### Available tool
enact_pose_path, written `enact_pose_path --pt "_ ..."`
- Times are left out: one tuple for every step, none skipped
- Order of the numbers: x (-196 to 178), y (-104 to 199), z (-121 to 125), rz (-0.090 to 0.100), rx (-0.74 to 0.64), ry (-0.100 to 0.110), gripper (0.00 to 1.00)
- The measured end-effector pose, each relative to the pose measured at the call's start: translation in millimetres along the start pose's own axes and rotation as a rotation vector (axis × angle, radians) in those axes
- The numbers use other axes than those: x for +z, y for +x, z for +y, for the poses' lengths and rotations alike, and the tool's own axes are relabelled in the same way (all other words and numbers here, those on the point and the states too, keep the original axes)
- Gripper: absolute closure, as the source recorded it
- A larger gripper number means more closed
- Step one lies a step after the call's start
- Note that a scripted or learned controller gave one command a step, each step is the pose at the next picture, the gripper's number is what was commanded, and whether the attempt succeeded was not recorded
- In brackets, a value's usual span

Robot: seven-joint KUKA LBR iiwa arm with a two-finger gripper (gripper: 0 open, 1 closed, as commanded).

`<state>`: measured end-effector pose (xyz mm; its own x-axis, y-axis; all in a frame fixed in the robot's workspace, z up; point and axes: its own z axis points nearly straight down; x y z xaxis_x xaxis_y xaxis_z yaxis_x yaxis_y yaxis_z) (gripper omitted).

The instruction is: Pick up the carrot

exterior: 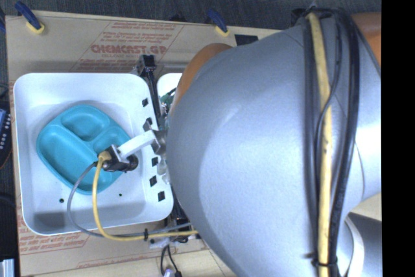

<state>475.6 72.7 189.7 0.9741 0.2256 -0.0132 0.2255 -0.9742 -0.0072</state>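
My grey arm (pixel 259 152) looms close to the camera and covers nearly all of the right bin (pixel 170 82), of which a small white corner shows at the arm's upper left edge. The orange band (pixel 204 58) of the arm peeks out just above that corner. Whatever lies in the right bin is hidden under the arm. A white bracket (pixel 133 146) with a black end sticks out from the arm over the left bin (pixel 26 94), and yellow and grey cables (pixel 97 204) loop down from it.
A blue divided plate (pixel 78 143) lies in the left bin, toward its left and middle. The bins rest on a cardboard sheet (pixel 123 42) held by blue clamps (pixel 29 17) at the back edge. Black markers line the divider between the bins.
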Motion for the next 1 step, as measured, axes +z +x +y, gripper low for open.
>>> enact_pose_path --pt "-0.6 -5.5 21.9 0.001 -0.314 0.002 1.00"
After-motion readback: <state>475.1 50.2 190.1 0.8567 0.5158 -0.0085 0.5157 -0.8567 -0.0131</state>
